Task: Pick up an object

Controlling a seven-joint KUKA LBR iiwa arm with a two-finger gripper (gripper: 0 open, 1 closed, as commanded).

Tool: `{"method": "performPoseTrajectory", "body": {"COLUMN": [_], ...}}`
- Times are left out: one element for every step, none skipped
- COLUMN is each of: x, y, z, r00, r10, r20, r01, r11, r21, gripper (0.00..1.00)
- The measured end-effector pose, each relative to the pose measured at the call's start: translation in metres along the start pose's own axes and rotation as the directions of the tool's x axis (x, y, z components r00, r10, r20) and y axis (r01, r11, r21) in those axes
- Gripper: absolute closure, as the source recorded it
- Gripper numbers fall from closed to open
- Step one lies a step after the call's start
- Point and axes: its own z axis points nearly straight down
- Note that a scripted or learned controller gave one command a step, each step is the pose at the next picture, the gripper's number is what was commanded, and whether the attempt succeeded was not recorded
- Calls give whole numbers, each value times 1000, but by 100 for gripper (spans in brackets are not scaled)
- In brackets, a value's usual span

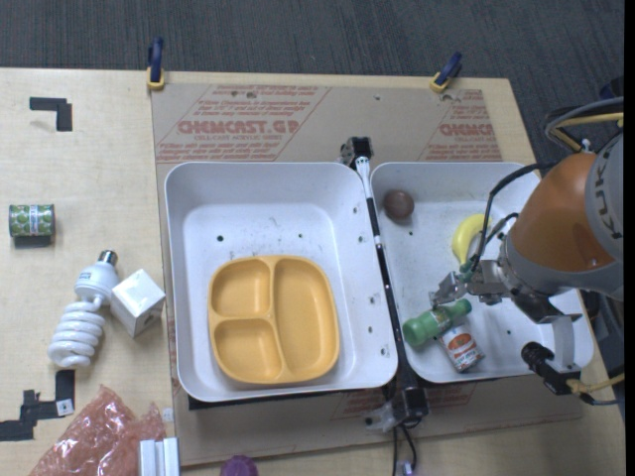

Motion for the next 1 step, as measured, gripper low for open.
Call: {"method": "performPoseTrajectory", "body": {"x": [-1], "y": [3], "z": [-10], "r00": [1000], "r10": [2], "r20": [1], "r01": [-2], "r11": [1000], "r21": [-4], "gripper": [100]}}
